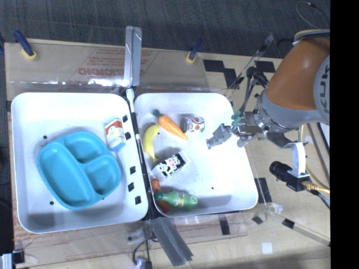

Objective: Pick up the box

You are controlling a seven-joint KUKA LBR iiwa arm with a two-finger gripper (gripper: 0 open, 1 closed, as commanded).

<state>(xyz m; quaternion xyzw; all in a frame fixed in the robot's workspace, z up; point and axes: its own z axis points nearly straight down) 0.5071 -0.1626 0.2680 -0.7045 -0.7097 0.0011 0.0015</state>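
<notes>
Two white bins sit side by side on the counter (67, 60), and the box (169, 165), a small carton with a black-and-white cow pattern, lies flat near the left wall of the right bin (224, 190). A banana (149, 140) is just beside it at about eleven o'clock, a carrot (169, 126) lies further toward twelve, a small can (192, 123) rests at about one o'clock, and a green bottle (176, 200) lies at six o'clock, near but apart from it. The left bin (33, 212) carries a blue divided plate (79, 167) and a small red-and-white carton (114, 134) against the dividing wall. The tool (216, 138) hangs over the right bin at about three o'clock from the box, well apart from it, with nothing between its fingers; how far they are spread cannot be told from this slant. The box looks light and fairly stiff, likely thin card that would dent under a hard squeeze, with a smooth printed skin that may slip. It lies at a slant, so a grip across its short width, at the middle of its long sides, seems best, keeping away from the banana.
</notes>
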